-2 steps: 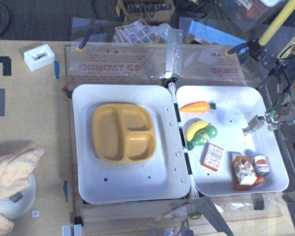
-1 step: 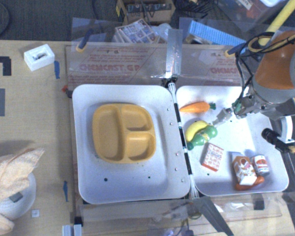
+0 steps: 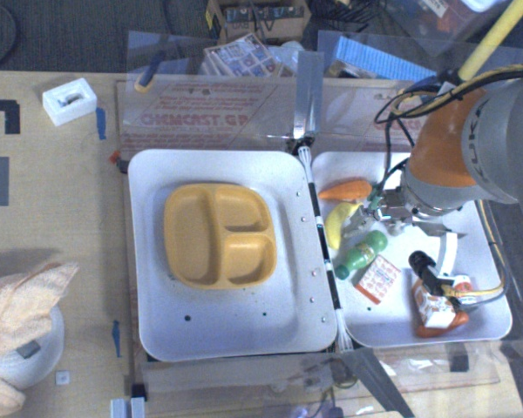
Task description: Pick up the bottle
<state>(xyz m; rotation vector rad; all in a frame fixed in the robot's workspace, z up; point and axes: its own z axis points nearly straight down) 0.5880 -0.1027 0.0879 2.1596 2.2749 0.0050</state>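
Gripper [image 3: 376, 219] seemingly touches the rounded, glossy green bottle [image 3: 359, 254].

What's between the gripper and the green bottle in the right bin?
Nothing visible. The gripper sits right above the green plastic bottle, which lies on its side with a yellow banana close at its left and a red and white card at its lower right.

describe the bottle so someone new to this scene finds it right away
Look in the right-hand white bin, along its left wall beside the divider between the two bins. The bottle lies on its side there, just below the gripper. It is the green, glossy item, set between a yellow banana above and a red-and-white card to its lower right.
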